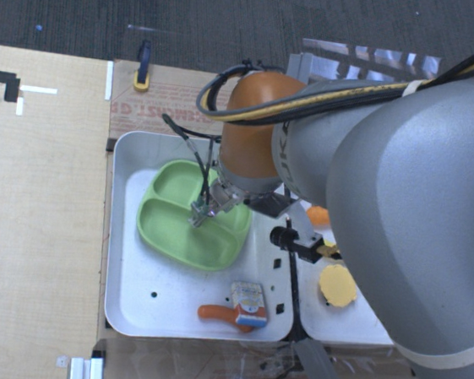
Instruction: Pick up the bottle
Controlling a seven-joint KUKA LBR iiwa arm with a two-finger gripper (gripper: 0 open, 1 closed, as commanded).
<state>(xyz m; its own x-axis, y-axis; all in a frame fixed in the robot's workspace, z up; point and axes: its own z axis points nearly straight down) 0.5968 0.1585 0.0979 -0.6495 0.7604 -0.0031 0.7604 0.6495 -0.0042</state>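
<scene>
- The two-finger gripper (200,214) hangs over the green divided plastic plate (174,220) in the left white bin (122,299); finger state: cannot tell.
- Judged step: approach. No bottle is identifiable; the next move needs one located.

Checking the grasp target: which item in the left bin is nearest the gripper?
The green divided plate: the gripper hangs right over it. The small carton and the orange-handled tool lie apart, toward the bin's near edge.
</scene>
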